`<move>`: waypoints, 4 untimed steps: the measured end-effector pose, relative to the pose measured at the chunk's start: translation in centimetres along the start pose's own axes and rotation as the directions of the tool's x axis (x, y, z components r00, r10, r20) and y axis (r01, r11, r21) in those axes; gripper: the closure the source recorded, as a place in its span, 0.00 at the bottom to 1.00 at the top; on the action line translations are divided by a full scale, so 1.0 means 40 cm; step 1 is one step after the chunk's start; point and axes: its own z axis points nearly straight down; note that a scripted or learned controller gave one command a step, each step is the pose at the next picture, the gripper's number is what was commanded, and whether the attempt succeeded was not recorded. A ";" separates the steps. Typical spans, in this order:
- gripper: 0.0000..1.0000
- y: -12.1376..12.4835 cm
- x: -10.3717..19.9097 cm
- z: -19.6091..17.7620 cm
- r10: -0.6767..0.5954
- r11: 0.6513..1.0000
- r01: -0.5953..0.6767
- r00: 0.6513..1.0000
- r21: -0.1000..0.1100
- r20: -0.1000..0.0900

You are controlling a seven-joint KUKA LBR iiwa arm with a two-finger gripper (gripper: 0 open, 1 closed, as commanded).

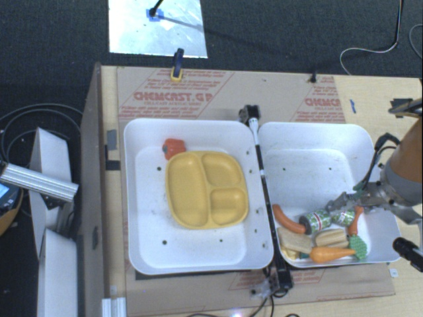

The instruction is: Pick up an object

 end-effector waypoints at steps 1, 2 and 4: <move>0.00 0.168 0.114 0.073 -0.004 1.000 0.004 1.000 0.000 -0.002; 0.00 0.042 0.248 0.104 -0.002 1.000 0.002 1.000 0.001 -0.001; 0.00 0.337 0.289 -0.120 -0.005 1.000 0.005 1.000 -0.004 0.000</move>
